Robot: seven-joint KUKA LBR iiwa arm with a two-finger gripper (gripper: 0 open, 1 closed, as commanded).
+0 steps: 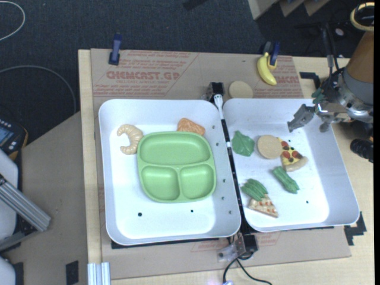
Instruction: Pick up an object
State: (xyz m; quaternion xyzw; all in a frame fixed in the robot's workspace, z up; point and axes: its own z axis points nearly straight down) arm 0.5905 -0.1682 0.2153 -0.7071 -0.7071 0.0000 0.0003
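My gripper (312,121) hangs over the far right part of the right bin (332,195). Its two fingers are spread, so it is open with nothing between them. Below and left of it lie a tan round cookie (268,146) and a pizza slice (291,157). Further left is a green leaf (242,143). Toward the front of that bin are a green pickle (286,179), a green leafy piece (255,188) and a second pizza slice (263,206).
The left bin (116,206) holds a green divided plate (176,165), a croissant (129,138) and an orange piece (190,126). Behind the bins on the bench lie a banana (266,70) and a tan disc (240,89).
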